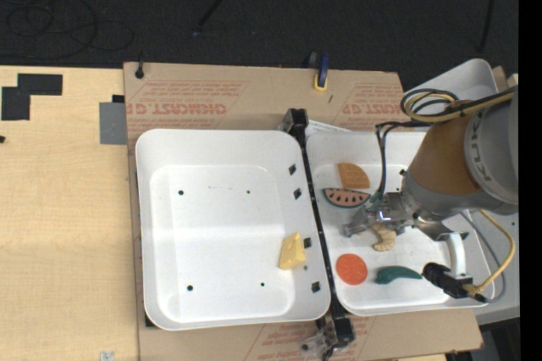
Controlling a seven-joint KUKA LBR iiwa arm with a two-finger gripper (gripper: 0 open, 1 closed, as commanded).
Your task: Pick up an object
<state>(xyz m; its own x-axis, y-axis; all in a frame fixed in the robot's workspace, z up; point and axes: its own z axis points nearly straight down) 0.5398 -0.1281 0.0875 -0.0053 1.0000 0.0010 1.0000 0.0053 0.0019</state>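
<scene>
I am down in the right-hand shallow white bin (474,304), at the reaching step — nothing lifted yet. My fingers (373,223) sit low among the objects; whether they are spread or pressed together I cannot tell (they are small and blurred). Just beside them lies a small pale beige lump (385,241), the likeliest target; a watermelon-slice toy (346,197) lies a little beyond. Next I judge: settle over the lump, close, then lift straight.
</scene>
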